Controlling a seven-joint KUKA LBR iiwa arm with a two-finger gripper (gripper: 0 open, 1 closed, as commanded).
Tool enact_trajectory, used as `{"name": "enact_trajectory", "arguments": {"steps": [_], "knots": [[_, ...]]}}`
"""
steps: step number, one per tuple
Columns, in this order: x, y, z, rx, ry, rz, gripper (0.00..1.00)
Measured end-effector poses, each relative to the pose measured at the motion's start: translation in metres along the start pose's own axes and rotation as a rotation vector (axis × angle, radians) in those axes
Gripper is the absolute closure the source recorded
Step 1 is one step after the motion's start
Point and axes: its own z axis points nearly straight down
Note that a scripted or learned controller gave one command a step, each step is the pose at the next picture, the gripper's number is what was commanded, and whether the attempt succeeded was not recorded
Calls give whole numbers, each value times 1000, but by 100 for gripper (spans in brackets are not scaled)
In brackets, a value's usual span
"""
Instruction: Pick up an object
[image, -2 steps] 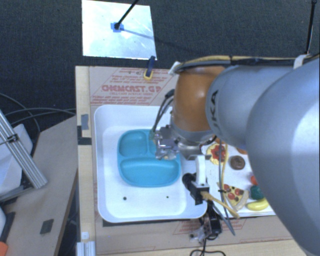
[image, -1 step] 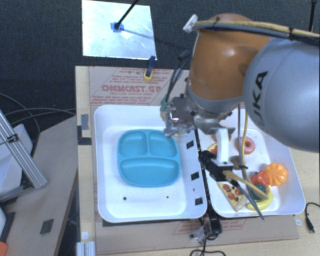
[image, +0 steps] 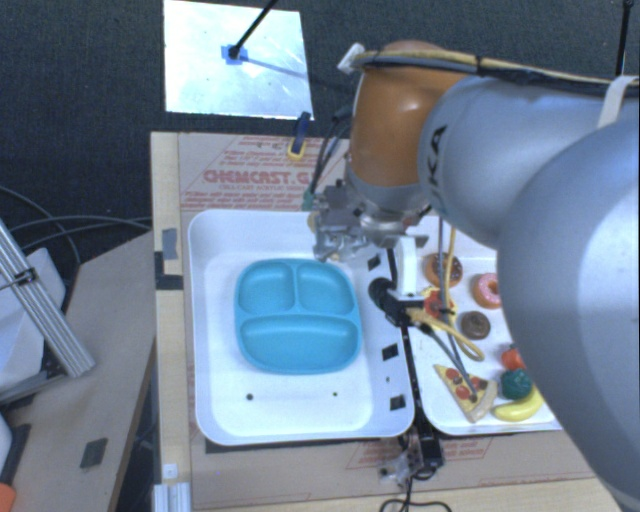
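Approach step, nothing lifted yet. The hand is hanging over the 12 o'clock end of the left shallow white plastic bin, right at the 1 o'clock corner of the blue divided plastic plate. I cannot tell if the hand is spread or pressed together, as it is too blurred. No object is looking gripped.

Candidates for the pick are lying in two places. The plate is sitting mid-bin on the left. The small toys are sitting in the right shallow white plastic bin, at 3 o'clock from the hand and partly under the grey arm.

Judging the next move: the plate is nearest, but it is flat and wide, so the hand is probably needing to drop onto its rim. Otherwise it is needing a shift toward 3 o'clock for a smaller toy.

Counts:
- Bins on the surface: two.
- Plate: one.
- Toy donuts: three, being a sprinkled donut, a pink donut and a brown donut.
- Toy pizza slice: one.
- Yellow toy banana: one.
- Round green toy: one.
- Small red toy: one, half hidden.
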Motion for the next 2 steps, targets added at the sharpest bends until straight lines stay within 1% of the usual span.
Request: {"name": "enact_trajectory", "arguments": {"steps": [1,2], "knots": [[94,-21,-8,-2,6,-13,100],[47,-115,-10,7,1,1,100]]}}
